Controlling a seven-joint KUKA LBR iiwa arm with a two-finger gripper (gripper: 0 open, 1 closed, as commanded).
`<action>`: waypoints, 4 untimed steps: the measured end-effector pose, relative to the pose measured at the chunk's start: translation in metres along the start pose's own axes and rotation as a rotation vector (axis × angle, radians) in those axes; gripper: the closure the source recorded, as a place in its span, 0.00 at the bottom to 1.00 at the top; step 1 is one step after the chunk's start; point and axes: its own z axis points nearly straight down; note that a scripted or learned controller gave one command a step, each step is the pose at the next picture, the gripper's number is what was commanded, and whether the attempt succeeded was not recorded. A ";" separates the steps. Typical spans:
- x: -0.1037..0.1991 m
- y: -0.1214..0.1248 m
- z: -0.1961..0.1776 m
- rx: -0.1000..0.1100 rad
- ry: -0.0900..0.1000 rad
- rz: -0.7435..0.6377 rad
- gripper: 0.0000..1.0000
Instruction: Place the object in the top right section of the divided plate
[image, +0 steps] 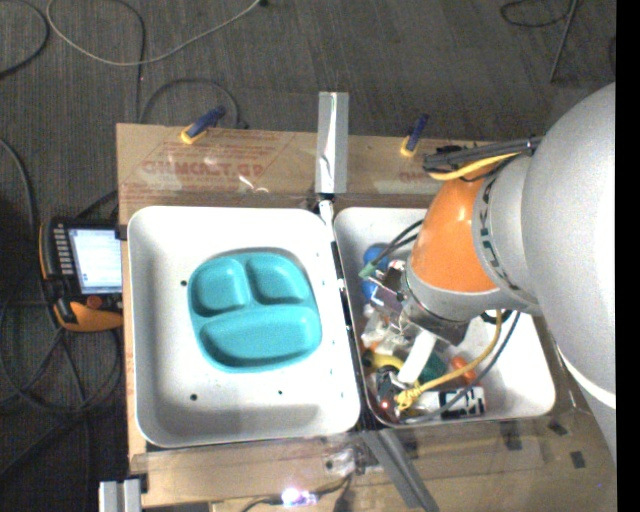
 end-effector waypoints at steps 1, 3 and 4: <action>-0.030 0.020 0.000 -0.001 -0.001 0.324 1.00; 0.073 -0.019 -0.021 -0.003 -0.002 -0.222 1.00; 0.039 -0.003 0.000 -0.002 -0.002 -0.227 1.00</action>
